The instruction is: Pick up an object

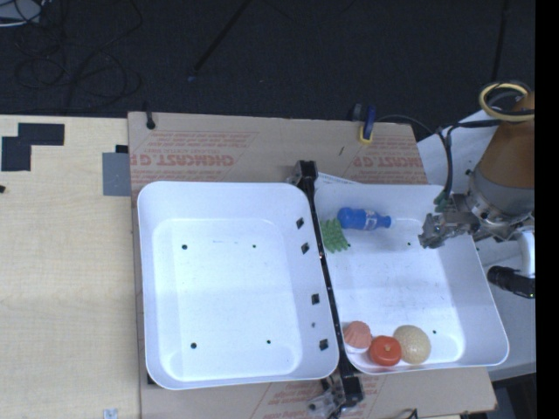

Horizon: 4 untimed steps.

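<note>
The shallow white plastic right bin holds everything. The grey arm's two-finger gripper hovers at its far right edge; whether it grips anything I cannot tell. A blue plastic bottle lies to its left, beside a green leafy toy. A beige ball, red round toy and pink piece cluster near.

Blue bottle, green brush, red ball (white bins).

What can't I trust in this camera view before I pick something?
- Hand, over the right bin's far right wall: too small and dark to judge its grip.
- Green object: partly behind the divider, shape unclear.
- Orange, pink and tan items: bunched together, contact unclear.
</note>
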Tool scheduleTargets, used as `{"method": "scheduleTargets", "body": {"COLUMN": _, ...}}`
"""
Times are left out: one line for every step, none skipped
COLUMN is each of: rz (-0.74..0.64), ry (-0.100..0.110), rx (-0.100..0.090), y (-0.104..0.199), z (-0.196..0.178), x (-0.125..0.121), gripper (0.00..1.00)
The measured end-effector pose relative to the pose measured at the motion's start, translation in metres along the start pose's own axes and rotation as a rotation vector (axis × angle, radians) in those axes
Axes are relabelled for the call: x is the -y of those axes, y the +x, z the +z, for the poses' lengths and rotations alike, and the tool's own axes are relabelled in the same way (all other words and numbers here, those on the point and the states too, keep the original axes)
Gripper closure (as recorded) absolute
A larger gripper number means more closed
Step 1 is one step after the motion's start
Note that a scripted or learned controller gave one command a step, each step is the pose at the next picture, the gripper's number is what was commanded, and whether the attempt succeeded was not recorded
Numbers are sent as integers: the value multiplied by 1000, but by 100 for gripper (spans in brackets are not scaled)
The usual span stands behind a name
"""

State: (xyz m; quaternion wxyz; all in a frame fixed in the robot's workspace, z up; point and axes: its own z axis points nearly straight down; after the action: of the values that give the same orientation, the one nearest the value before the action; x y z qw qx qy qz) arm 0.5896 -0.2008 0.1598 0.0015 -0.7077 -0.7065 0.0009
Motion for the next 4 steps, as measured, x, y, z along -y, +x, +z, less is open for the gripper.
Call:
{"method": "scheduleTargets", "body": {"rz": -6, "ry": -4, "rx": 1, "y": 38, "z": -2, "x": -35, "gripper": 100}}
{"method": "scheduleTargets", "body": {"rz": -3, "ry": -1, "rx": 1, "y": 36, "z": -1, "x": -34, "gripper": 0}}
{"method": "scheduleTargets", "body": {"rz": 3, "ry": 3, "rx": -2, "y": 15, "z": 76, "x": 45, "gripper": 0}}
{"method": "scheduleTargets", "body": {"rz": -4, "ry": -21, "rx": 7, "y": 4, "z": -105, "x": 0, "gripper": 0}}
